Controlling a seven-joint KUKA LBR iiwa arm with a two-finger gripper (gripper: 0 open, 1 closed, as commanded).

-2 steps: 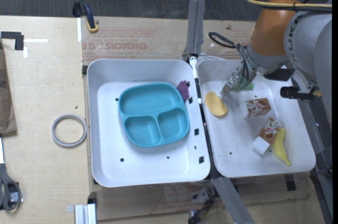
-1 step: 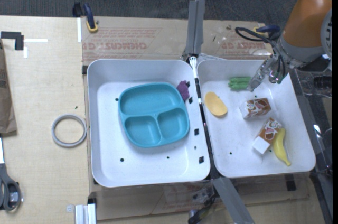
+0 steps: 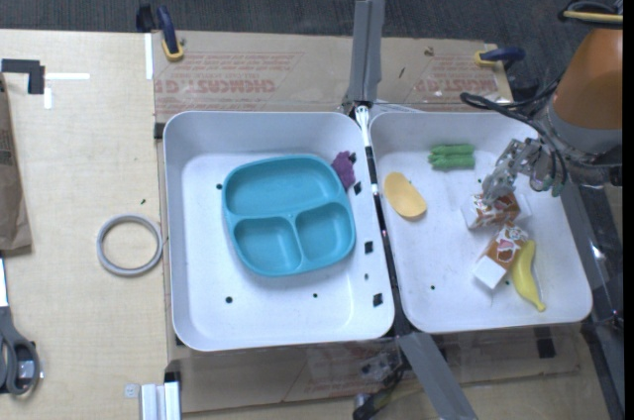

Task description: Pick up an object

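Note:
My gripper (image 3: 498,180) hangs over the right side of the right bin (image 3: 436,260), just above a brown and white snack packet (image 3: 494,211). Whether it touches the packet is unclear. Below that lies a second small packet (image 3: 500,255) with a white end, touching a yellow banana (image 3: 526,277). A green toy vegetable (image 3: 452,157) rests near the bin's back wall. A flat yellow piece (image 3: 404,195) lies at the bin's left. The orange-banded wrist comes in from the upper right.
The left bin (image 3: 198,240) holds a blue divided plate (image 3: 287,215) and a small purple object (image 3: 344,168) by the dividing wall. On the bench to the left lie a tape ring (image 3: 130,244) and scissors (image 3: 15,359).

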